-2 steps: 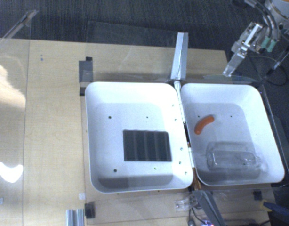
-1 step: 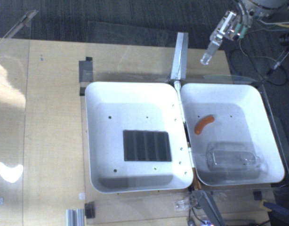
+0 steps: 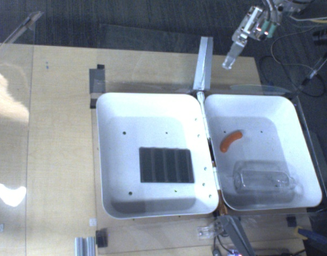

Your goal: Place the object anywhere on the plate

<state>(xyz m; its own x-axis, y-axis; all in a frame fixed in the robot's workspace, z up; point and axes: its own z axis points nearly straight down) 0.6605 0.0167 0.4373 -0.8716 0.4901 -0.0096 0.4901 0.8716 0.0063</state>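
- The claw [image 3: 229, 62] hung beyond the right bin's [image 3: 307, 143] far rim, holding nothing; its opening couldn't be told.
- The orange object [image 3: 231, 141] lay in that bin.
- The dark plate [image 3: 166, 165] waited in the left bin [image 3: 115, 143].

Two white bins [image 3: 153, 103] sit on a pale wood-toned tabletop [image 3: 51, 143]. The left one carries a dark grey plate [image 3: 166, 165] (ribbed with darker stripes). In the right bin lie an orange sausage-shaped object [image 3: 230, 141] and a clear, colourless container [image 3: 261, 177].
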